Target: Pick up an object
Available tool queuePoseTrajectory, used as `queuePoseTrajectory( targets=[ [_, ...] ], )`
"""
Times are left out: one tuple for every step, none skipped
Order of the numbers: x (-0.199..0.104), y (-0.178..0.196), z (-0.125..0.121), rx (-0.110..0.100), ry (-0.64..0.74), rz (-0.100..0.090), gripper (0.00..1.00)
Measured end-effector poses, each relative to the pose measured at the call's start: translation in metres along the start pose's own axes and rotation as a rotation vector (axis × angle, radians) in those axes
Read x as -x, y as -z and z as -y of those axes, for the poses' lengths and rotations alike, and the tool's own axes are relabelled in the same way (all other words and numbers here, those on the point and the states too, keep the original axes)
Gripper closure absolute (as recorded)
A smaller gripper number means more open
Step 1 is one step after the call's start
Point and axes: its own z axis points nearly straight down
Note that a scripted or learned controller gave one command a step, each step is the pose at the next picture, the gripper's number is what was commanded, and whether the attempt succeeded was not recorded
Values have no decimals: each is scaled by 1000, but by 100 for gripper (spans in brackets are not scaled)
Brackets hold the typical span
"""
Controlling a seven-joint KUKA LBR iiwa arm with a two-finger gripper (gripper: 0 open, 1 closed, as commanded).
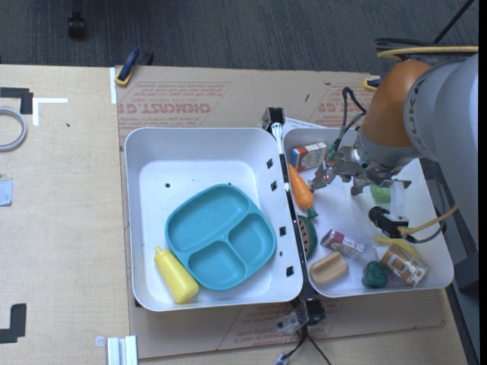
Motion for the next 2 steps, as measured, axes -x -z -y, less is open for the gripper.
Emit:
queuePoseTrajectory(
  targets=[
    [-6,17,-52,-5,-91,1,0],
    [55,0,-57,-3,264,1,0]
  ],
)
